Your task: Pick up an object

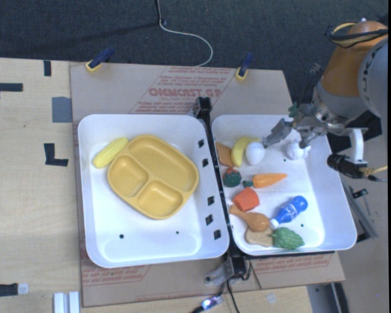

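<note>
Grey KUKA arm [352,64] with the orange band came in from the right, wrist over the far right corner of the right white bin [332,204]. The jaws [285,135] hung low over the far part of that bin. 2 fingers showed: 1 dark grey finger slanting left toward the white egg-shaped toy [255,152], the other ending in a pale tip [294,151] just right of it. Jaws stood spread, with bare bin floor between them and nothing held.

Nearest candidate was the white egg-shaped toy, just left of the jaws and a touch nearer the camera, pressed against the yellow lemon-like toy [242,149] and close to the orange wedge piece [224,154] at the bin's left wall. So the target lay left of the fingers, not between them; judged, the next move needed a short shift left before closing. The egg is round, so no long axis to line up with, but its packed neighbours could get caught too.

Other options in the same bin: the orange toy carrot [270,180], long axis running left-right, near the middle; red block [246,199]; blue-and-white toy bottle [291,209] tilted; brown drumstick toy [253,219]; green leafy toy [287,238] at the near edge. All further from the jaws than the egg.

Left white bin [143,250] held a yellow divided plastic tray [153,175] and a yellow corn cob toy [110,152], well apart from the arm. Both bins sat on the surface [26,194].
</note>
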{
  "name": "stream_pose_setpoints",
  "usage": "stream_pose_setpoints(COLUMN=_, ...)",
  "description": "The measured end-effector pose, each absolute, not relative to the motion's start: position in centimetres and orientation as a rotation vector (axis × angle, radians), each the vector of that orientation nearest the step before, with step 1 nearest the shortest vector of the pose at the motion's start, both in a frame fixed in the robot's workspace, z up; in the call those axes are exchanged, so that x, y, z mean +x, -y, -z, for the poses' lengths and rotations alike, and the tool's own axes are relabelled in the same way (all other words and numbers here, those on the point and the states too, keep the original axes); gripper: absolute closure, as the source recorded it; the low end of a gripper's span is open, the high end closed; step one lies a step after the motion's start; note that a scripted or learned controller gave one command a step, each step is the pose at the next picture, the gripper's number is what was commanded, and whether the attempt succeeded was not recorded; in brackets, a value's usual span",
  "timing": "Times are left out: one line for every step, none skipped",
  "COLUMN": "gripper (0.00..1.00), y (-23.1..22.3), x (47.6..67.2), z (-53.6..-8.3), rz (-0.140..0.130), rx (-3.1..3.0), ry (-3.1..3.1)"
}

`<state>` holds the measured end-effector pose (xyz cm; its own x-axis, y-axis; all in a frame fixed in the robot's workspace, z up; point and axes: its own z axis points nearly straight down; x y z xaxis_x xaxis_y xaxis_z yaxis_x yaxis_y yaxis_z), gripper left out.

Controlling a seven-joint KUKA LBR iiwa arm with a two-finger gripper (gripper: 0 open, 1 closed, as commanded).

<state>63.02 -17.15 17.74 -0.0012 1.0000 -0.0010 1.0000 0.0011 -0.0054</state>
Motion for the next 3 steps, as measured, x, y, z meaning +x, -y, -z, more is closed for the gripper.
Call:
stream_pose_setpoints(gripper=0.00, y=16.5, x=63.5, z=-11.6, rz=-0.008, rx=-2.215, ry=2.222)
stream_pose_setpoints(gripper=0.00, y=16.4, x=63.5, z=-8.2, rz=-0.006, rx=-2.216, ry=2.226)
stream_pose_setpoints(gripper=1.00, y=16.3, x=63.6, z=-9.5, rz=-0.002, rx=-2.217, ry=2.228)
